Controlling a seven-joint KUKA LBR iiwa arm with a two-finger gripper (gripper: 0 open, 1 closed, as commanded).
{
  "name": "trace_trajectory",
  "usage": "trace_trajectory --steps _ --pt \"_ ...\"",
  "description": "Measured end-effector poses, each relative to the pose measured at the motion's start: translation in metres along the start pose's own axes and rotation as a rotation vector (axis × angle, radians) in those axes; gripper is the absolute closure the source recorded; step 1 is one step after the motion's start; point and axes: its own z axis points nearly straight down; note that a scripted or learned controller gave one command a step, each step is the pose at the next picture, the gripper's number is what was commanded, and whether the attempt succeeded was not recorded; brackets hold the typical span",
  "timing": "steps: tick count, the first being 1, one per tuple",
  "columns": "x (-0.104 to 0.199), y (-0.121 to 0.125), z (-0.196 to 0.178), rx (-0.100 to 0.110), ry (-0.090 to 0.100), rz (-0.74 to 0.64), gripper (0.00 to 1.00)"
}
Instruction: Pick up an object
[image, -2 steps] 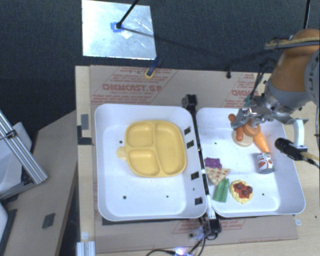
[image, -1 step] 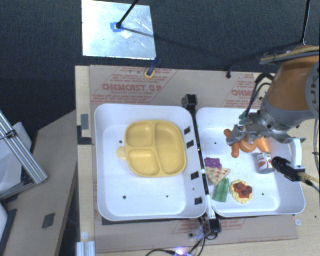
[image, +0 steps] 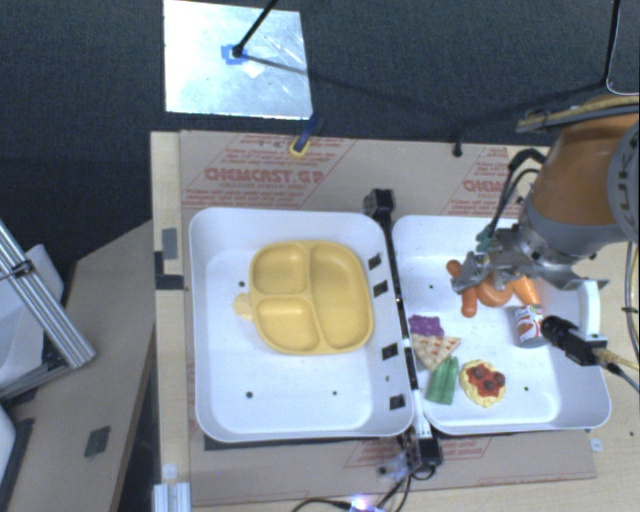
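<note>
Claw (image: 478, 272) over orange toys (image: 490, 293), can (image: 526, 325) beside.

A yellow divided plate (image: 305, 297) lies in the left white bin (image: 215, 400).

Left bin (image: 215, 300) white, right bin (image: 575, 400) white. Divided plate (image: 305, 297) pale yellow. Toy carrots (image: 490, 290) orange. Grape bunch (image: 426, 326) purple. Waffle wedge (image: 436, 349) tan, grid-patterned. Pickle (image: 443, 381) green. Pizza toy (image: 483, 382) yellow, red spots. Small can (image: 526, 326) red-and-white label. Arm (image: 590, 180) grey, orange band.
</note>
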Motion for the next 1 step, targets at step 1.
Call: trace_trajectory --steps 1 --pt "0.0139 0.0024 -0.0086 -0.001 0.001 -0.004 1.0"
